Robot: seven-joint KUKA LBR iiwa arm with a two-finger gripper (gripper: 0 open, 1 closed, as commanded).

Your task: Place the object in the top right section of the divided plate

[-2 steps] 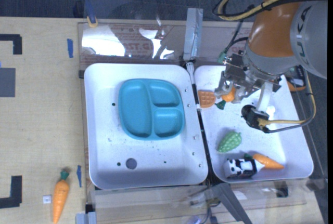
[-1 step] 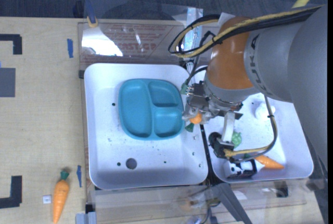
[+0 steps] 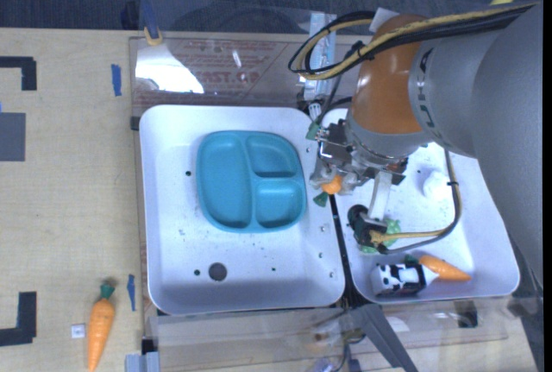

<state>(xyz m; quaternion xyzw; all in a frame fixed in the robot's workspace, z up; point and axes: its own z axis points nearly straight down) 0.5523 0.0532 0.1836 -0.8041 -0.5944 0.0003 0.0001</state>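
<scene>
A blue divided plate [image 3: 252, 180] lies in the left bin [image 3: 172, 258], with one large section on its left and two smaller ones on its right. My gripper [image 3: 333, 180] hangs over the ridge between the two bins, just right of the plate's right rim. It is shut on a small orange object [image 3: 329, 186] with a green tip, which shows between the fingers. The object is level with the plate's right sections but outside the rim.
The right bin [image 3: 492, 223] holds an orange toy carrot [image 3: 444, 268], a black and white toy [image 3: 400, 277], a small white piece [image 3: 431, 183] and a green bit [image 3: 393, 228]. A dark disc [image 3: 217, 273] lies in the left bin. Another toy carrot [image 3: 101, 323] rests on the bench.
</scene>
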